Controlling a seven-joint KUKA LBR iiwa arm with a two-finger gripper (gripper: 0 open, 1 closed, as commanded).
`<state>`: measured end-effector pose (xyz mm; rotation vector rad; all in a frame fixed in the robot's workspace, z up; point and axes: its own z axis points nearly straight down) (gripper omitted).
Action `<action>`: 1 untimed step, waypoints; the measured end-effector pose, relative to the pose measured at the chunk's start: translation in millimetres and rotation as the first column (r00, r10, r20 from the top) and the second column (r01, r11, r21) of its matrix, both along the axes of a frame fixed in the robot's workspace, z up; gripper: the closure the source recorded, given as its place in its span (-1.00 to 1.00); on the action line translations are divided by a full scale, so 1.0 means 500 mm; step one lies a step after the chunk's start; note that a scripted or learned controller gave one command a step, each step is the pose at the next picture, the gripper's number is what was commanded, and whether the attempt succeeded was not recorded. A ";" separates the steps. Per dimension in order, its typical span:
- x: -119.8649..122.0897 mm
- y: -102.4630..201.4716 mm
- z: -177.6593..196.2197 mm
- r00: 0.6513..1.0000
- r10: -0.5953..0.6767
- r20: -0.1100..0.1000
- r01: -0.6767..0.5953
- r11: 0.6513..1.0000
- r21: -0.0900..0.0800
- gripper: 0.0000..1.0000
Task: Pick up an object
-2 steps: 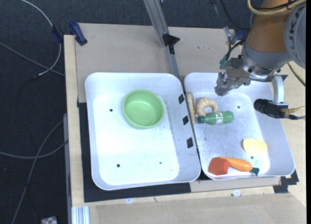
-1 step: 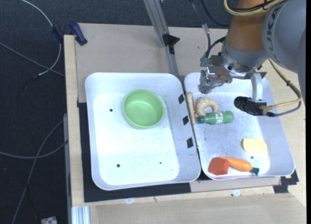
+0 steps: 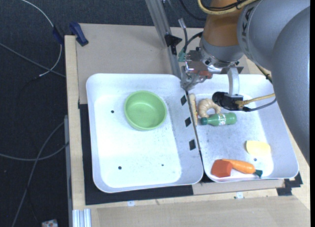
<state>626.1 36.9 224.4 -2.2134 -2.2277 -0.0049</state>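
We are looking down on a pale wooden surface carrying two white bins. The left bin is holding a green bowl. In the right bin are lying a carrot, a green bottle, a yellow piece and a tan ring. The tool is hovering at that bin's near corner; we cannot tell its state. The bottle is looking light, stiff and slippery, best taken across its body. Its label is unreadable.

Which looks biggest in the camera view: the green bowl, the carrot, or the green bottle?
Largest to smallest as they look:
1. Bowl
2. Carrot
3. Bottle
The carrot and bottle look close in length, so their order is unsure.
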 end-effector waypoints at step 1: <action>0.044 0.095 -0.005 1.000 -0.001 0.001 0.001 1.000 0.000 1.00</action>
